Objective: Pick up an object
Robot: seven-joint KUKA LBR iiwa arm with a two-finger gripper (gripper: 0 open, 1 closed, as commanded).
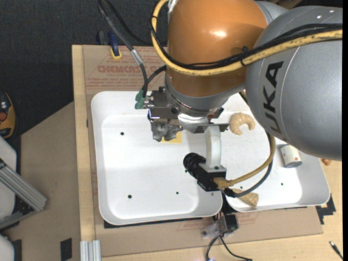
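Note:
My gripper point(162, 130) hangs under the large orange wrist over the far middle of the left bin point(117, 167), low above its floor. A small yellow object point(175, 137) peeks out right beside the gripper's tip, mostly hidden by it. I cannot tell whether the gripper touches it. In the right bin point(307, 192) lie a tan croissant-shaped piece point(242, 123), a small white cylinder with a red end point(290, 155) and another tan piece point(248, 199) at the near rim.
The arm's grey body covers much of the right bin. A black cable mount point(204, 174) and yellow hose hang over the seam between the bins. Cardboard point(81, 118) lies under both bins.

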